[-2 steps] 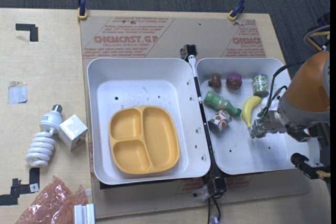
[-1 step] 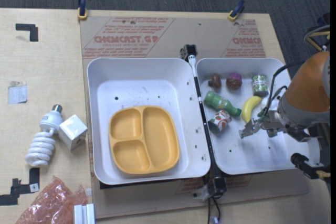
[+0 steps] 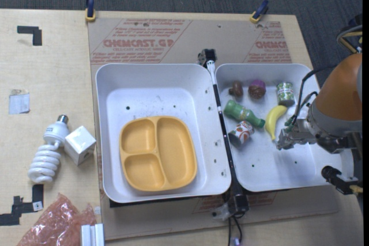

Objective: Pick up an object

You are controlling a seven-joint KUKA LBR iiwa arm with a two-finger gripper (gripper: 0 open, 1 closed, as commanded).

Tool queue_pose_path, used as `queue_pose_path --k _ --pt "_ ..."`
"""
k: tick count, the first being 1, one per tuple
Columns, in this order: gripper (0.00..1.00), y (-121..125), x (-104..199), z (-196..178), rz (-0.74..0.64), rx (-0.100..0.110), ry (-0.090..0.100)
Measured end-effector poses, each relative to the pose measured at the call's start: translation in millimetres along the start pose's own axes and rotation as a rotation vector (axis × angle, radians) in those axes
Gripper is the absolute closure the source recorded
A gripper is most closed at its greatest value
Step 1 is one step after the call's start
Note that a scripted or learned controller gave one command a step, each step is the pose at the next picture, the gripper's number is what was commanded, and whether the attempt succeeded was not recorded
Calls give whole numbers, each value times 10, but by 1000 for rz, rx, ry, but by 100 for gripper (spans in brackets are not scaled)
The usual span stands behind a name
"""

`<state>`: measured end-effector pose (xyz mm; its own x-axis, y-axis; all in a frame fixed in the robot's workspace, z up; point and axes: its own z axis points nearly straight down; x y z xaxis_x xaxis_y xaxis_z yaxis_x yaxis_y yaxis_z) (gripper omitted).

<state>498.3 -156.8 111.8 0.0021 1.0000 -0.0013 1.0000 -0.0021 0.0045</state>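
Nearest the camera, the yellow plastic three-compartment plate [image 3: 157,152] lay flat in the left-hand shallow white bin [image 3: 109,124], taking up much of its floor. It looked too broad and low for a two-finger pinch, so it seemed an unlikely target.

The right-hand shallow white bin [image 3: 271,176] held the small things. At its right side the two-finger gripper [image 3: 286,142] hung low over bare white floor, just beside the lower tip of the small yellow toy banana [image 3: 275,121]. Nothing was between its fingers; whether they stood apart or closed could not be made out from this slant. The position suggested a grasp aimed at the banana, with contact uncertain.

Left of the banana lay the small red-and-white can [image 3: 241,133] on its side, and just beyond it the green plastic bottle [image 3: 242,113], also tipped over and slanting toward the banana. Both looked likely to roll if nudged.

Farthest back, along the bin's far wall, sat the small brown lumpy object [image 3: 236,89], the dark purple round object [image 3: 256,89] and the little green-and-white can [image 3: 285,93], each apart from its neighbours, leaving room for fingers to close around any one.
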Motion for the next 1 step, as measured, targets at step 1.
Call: queue_pose_path --k 1 --pt "100 975 442 187 -4 2 -1"
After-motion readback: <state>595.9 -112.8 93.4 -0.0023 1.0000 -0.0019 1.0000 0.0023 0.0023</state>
